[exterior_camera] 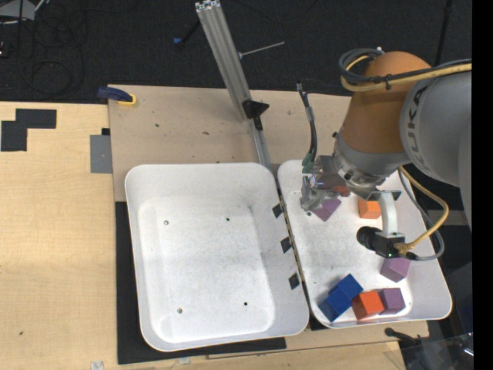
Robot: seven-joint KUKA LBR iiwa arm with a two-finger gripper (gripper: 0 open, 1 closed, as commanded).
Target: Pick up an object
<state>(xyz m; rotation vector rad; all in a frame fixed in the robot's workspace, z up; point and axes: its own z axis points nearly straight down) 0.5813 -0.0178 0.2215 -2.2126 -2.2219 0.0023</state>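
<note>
Pale wooden worktop (185, 129) carries two shallow white bins; in the right bin (339, 241) the pincer (314, 193) sits touching a small purple block (326, 208), though whether it pinches it I cannot tell. Risk: the block, seemingly tilted, could squirt sideways and slip free on lifting.

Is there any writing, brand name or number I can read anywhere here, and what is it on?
"KU": dark letters running down the grey arm at the right, cut off by the frame edge, so the full word cannot be read.
The blocks, both white bins and the bench carry no readable text.
</note>
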